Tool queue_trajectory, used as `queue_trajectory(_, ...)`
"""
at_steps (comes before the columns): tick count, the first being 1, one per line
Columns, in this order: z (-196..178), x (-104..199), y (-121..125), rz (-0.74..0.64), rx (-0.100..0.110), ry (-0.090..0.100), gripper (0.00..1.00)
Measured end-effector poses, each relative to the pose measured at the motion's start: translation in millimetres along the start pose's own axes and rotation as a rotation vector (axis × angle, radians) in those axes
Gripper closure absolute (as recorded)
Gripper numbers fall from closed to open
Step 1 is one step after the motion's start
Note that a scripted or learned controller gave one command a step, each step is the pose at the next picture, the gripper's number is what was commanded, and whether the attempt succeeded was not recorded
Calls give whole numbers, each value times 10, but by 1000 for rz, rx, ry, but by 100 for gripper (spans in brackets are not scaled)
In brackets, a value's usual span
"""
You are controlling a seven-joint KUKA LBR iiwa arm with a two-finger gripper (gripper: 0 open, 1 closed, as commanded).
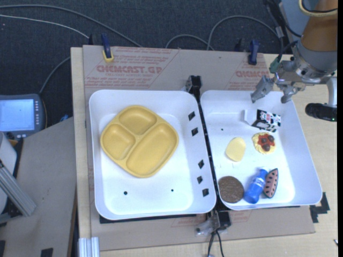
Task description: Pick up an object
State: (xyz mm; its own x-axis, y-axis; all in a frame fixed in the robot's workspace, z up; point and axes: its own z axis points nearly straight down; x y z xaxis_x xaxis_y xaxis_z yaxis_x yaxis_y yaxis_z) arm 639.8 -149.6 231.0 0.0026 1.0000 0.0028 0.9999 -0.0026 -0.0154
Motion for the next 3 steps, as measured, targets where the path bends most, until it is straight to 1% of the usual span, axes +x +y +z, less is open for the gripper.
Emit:
queue_trajectory(1, -94, 5, 23, -3, -15, -3, 0)
queue_trajectory(2, 508, 45, 92, -5, -9, -1, 0)
queue_trajectory(3, 988, 80, 7, -3, -10, -1, 0)
